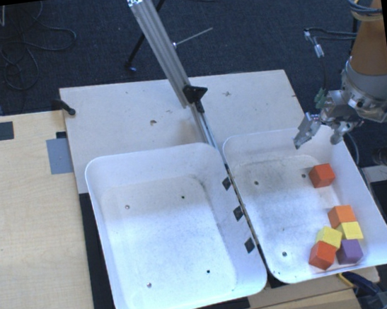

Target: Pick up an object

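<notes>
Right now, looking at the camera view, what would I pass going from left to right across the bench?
Wooden tabletop → left white bin → slanted metal rail → right white bin → lone orange block → the arm's pincer, hanging above that bin's far right corner.

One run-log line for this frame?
gripper: open, holding nothing, above right bin's far edge | blocks: lying in right bin
</notes>
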Tool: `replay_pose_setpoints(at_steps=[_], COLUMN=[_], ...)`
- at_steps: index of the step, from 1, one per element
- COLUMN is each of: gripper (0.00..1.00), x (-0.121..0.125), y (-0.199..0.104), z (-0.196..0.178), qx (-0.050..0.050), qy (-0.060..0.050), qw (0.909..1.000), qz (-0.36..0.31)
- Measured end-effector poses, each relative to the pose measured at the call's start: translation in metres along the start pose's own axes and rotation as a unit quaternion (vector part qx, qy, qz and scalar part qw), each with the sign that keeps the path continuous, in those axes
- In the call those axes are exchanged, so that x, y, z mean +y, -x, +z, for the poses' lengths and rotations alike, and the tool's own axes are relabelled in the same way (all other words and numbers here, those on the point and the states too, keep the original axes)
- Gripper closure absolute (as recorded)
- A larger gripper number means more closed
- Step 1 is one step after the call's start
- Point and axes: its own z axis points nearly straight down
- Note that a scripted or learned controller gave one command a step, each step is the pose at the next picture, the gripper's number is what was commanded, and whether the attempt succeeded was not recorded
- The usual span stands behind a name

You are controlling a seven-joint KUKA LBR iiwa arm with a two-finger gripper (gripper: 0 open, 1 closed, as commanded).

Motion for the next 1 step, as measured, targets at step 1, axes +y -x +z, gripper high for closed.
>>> replay_pose_setpoints(at_steps=[1], gripper=[0.0], x=[0.0511], y=[-0.0058], z=[0.0868], qx=[0.001], qy=[-0.002], qw=[1.0], qz=[0.0])
